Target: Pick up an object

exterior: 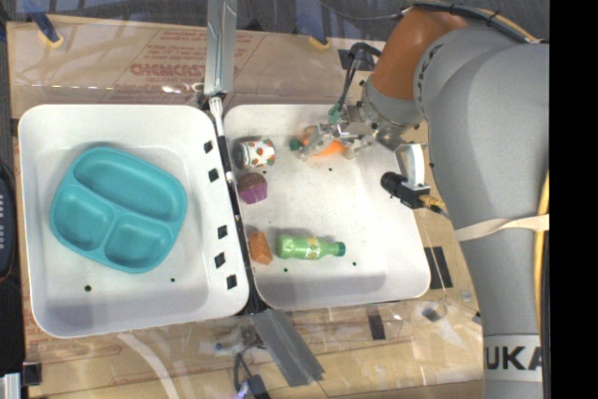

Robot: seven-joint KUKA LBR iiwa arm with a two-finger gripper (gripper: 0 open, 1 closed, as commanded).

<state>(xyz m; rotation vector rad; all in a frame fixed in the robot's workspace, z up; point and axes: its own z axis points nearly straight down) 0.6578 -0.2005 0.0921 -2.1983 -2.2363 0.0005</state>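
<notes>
The arm reaches in from three o'clock and its tool [348,128] sits low in the right bin [392,276], at about one o'clock in it, right over a small orange carrot-like toy [322,148] with a green bit beside it. The picture is too cluttered there to tell how the tool is set, or whether it has the toy. Nothing looks lifted, so the pick seems unfinished. A green bottle [308,248] lies toward six o'clock, a purple cup [253,189] and a spotted can [256,153] near nine o'clock. A teal plate [117,206] fills the left bin [37,294]
</notes>
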